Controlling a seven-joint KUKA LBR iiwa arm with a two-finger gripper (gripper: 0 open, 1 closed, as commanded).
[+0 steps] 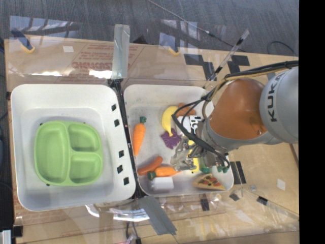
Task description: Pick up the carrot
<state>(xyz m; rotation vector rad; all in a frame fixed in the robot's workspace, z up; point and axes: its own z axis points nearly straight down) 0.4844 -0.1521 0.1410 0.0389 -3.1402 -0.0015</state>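
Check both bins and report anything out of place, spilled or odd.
Nothing is spilled or damaged. The toy food, including the carrot and pizza slice, lies loosely jumbled in the right bin. The green plate sits flat in the left bin.

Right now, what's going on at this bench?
The grey KUKA arm reaches in over the right white bin, its gripper low among the toy food near a small orange carrot piece. The orange carrot with a green top lies untouched by the bin's left wall. A yellow banana and pizza slice sit nearby. The green divided plate rests in the left white bin.
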